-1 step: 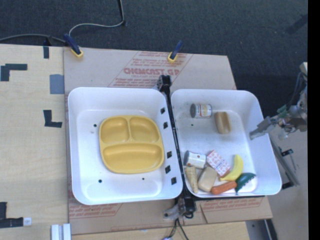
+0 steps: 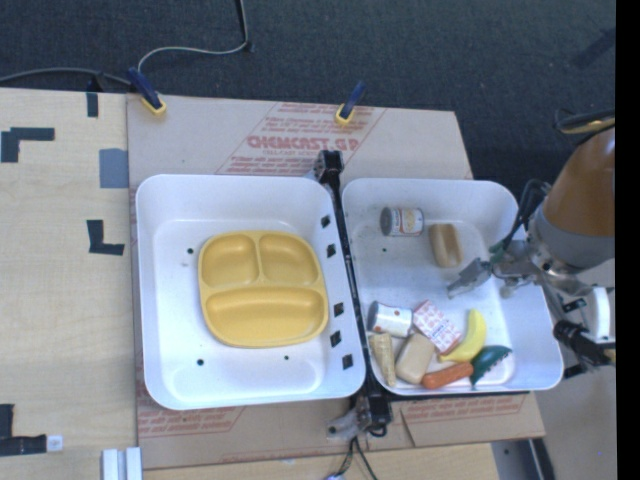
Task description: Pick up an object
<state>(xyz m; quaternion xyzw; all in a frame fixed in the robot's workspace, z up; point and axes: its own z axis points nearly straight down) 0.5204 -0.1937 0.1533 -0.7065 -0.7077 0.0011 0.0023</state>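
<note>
The right bin holds several small items. A small tin lies on its side at the back, with a tan bread-like piece beside it. At the front sit a white cylinder, a red-and-white checked packet, a banana, a tan block, a beige stick, an orange carrot and a green piece. My gripper hovers over the right part of this bin, above the banana and right of the bread piece. It is open, with nothing between its fingers.
The left bin holds a yellow divided plate. A black divider with clips separates the two bins. Cardboard lies under both. The grey arm with its orange band fills the right edge.
</note>
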